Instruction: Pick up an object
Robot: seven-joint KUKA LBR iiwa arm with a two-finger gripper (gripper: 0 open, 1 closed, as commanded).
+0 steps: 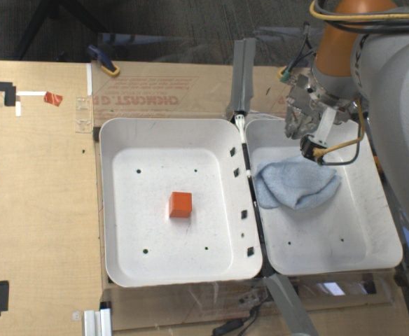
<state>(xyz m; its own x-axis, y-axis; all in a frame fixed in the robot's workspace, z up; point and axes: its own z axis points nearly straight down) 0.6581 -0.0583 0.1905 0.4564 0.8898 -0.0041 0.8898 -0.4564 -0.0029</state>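
An orange-red cube [181, 205] sits near the middle of the left bin [120, 257]. A crumpled grey-blue cloth [297, 183] lies in the upper left part of the right bin [358, 257]. My gripper [297, 126] hangs over the back edge of the right bin, just above and behind the cloth. Nothing shows between it and the cloth, and the fingers are too dark and small to read.
A grey divider post [243, 75] rises behind the seam between the bins. The wooden bench [36, 208] stretches to the left, with a small red tag [52, 99] near its far corner. The big arm body [393, 103] fills the right side.
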